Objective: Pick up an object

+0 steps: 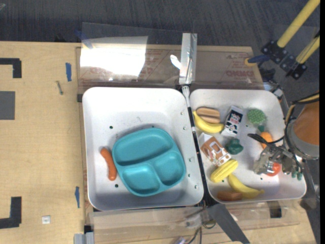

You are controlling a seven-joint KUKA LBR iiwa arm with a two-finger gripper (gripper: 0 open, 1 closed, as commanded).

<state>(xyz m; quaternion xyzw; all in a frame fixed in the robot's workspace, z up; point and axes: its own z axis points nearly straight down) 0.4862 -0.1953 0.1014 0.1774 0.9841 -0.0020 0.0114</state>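
Note:
My gripper (272,161) hangs low over the right side of the right bin (266,101). Its metal body sits directly above a small red object (273,171), which peeks out beneath it. An orange carrot piece (265,136) lies just behind the gripper, and a broccoli (256,117) is farther back. The arm's orange band (307,128) rises at the right edge. Nothing visibly hangs from the gripper.
The right bin also holds a banana (207,124) by a bun (208,113), a small box (233,121), a dark green toy (234,147), a snack packet (214,150), corn (223,170) and another banana (242,185). The left bin (96,105) holds a teal divided plate (147,159) and an orange sausage (109,164).

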